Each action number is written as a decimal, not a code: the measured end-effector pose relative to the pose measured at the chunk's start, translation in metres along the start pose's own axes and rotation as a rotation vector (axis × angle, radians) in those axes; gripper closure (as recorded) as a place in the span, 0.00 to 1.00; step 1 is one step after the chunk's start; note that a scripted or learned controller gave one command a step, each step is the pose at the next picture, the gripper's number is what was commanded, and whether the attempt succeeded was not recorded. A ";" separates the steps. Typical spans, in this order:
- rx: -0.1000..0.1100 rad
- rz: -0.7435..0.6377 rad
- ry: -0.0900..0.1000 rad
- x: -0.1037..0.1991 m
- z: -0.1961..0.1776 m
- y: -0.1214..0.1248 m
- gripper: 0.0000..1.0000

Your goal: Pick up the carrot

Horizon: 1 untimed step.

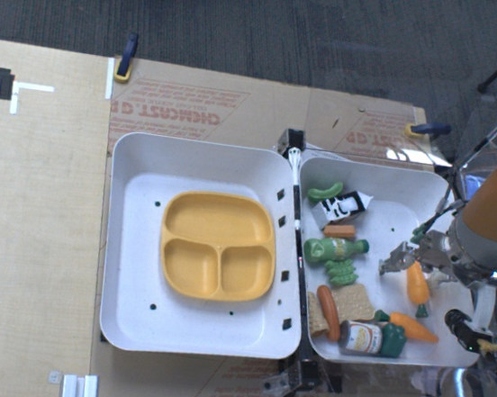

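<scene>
My gripper [416, 268] hangs over the right part of the right bin [387, 180], with the arm's orange band above it at the view's right edge. An orange carrot [417, 286] sticks out from between the fingers, pointing toward the bin's front; the gripper is shut on its upper end. A bit of green [419, 232] shows just behind the wrist. A second orange carrot with a green top [413, 328] lies flat on the bin floor near the front wall, just below the held one.
The right bin also holds a brown bottle [371, 338], a sausage [328, 311] on a cracker [355, 300], a green bottle [335, 248], broccoli [342, 271] and a black-and-white card [346, 204]. The left bin [124, 249] holds a yellow divided plate [219, 245].
</scene>
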<state>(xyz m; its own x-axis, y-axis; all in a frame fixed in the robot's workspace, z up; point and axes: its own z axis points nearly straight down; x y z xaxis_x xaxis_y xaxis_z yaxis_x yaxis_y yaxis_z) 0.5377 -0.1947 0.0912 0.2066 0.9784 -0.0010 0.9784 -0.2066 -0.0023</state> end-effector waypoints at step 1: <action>0.002 -0.003 -0.001 0.000 -0.008 0.000 1.00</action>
